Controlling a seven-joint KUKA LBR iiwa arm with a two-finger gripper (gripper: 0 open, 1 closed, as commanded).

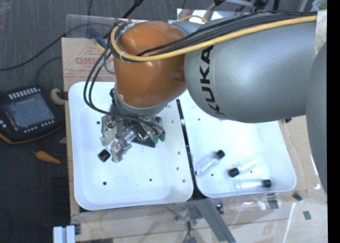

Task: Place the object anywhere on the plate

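The arm (255, 72) comes in from the right and hangs its claw (121, 142) over the left bin (138, 189), around the middle and a bit toward the left wall. The orange wrist covers most of the claw from above, so honestly I can't tell whether it's apart or together, or whether anything is in it.

There's a black bit (103, 156) just beside the claw at its lower left, low over the white floor. It's small, dark and kinda blocky. I can't tell if it's a loose object or part of the claw, it's too tiny.

The stuff that's clearly loose is in the right bin (239, 135), well apart from the claw and across the divider. There's a vial (210, 162), a clear tube with a black cap, lying on its side at a slant near the bin's left wall. A cap (232, 172), black and round, sits on its own just to the right of it. A second vial (252, 184), also clear with a black end, lies flat near the front rim.

Off the bench to the left there's a pendant (29, 114) with a grey screen.
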